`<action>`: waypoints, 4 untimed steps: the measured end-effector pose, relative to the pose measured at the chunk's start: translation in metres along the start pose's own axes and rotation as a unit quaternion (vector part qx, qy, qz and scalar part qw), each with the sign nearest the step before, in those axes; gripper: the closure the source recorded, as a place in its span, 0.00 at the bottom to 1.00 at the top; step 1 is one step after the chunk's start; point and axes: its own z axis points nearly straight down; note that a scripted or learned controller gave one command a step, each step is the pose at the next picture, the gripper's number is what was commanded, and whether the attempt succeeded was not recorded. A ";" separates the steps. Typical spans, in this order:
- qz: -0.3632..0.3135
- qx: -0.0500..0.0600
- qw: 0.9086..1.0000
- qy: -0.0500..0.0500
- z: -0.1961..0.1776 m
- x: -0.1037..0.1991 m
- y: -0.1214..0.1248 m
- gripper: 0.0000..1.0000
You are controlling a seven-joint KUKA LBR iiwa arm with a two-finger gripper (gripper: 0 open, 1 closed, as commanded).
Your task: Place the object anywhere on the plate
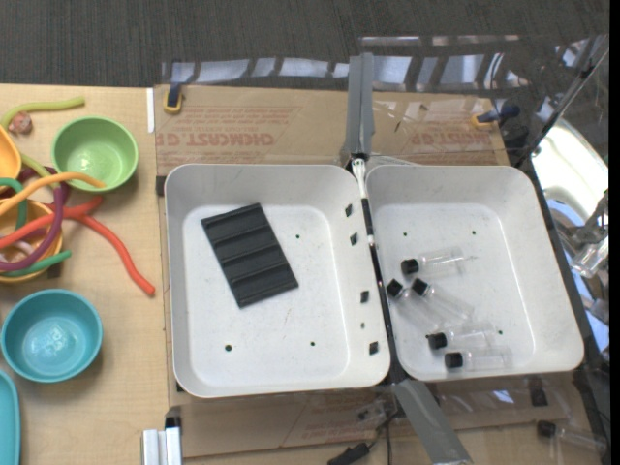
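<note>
A black ridged rectangular plate (249, 254) lies flat and slightly turned in the left bin (184, 289), in its upper-left part. Several clear vials with black caps lie scattered in the right bin (542, 260): one vial (436, 262) near the middle, two loose-looking black caps (394, 287) beside it, and two vials (475, 356) close to the front wall. My gripper (593, 252) is a blurred grey shape at the view's right edge, outside the right bin's rim and away from the vials and the plate. Nothing is seen held in it.
On the wooden bench left of the bins stand a green bowl (94, 153) and a teal bowl (50, 335), with a tangle of coloured cords (58, 223) between them. Cardboard (252, 129) lies under the bins. A black-clipped divider (366, 260) joins them.
</note>
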 end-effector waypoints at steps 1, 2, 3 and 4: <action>0.008 0.001 1.000 0.000 0.145 0.021 -0.050 1.00; 0.031 0.000 1.000 0.000 0.118 -0.003 -0.021 1.00; -0.030 0.010 1.000 0.005 0.190 -0.005 -0.016 1.00; 0.014 0.000 1.000 0.000 -0.002 -0.006 -0.016 1.00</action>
